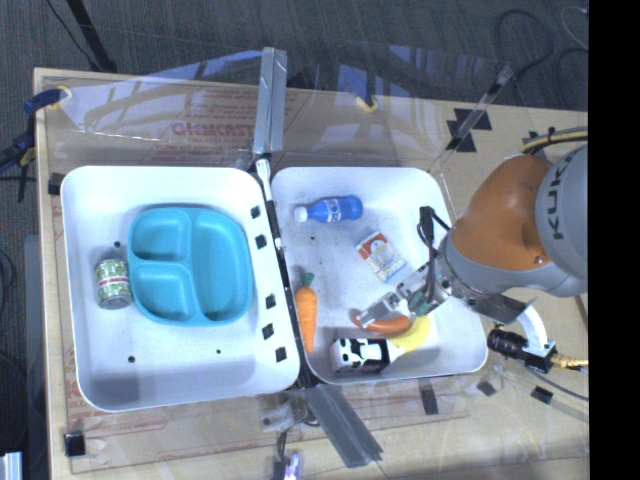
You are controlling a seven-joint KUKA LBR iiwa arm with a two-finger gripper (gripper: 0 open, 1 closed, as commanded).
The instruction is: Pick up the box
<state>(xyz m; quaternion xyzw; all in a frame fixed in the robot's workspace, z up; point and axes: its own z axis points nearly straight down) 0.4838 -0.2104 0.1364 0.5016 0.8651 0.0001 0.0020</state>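
Note:
The box (381,255) is a small red and white carton lying flat in the middle of the right bin (440,183). My gripper (392,306) reaches in from the right and hangs low over the bin's front part. It is just below and to the right of the box, right above a red-orange toy (390,323) and a yellow toy (418,333). There is a small gap between gripper and box. The grey and orange arm (505,228) covers the bin's right side.
In the right bin lie a blue bottle (330,210) at the back, a carrot (307,313) by the left wall, and a black and white toy (360,353) at the front. The left bin (75,193) holds a blue divided plate (190,265) and a can (113,281).

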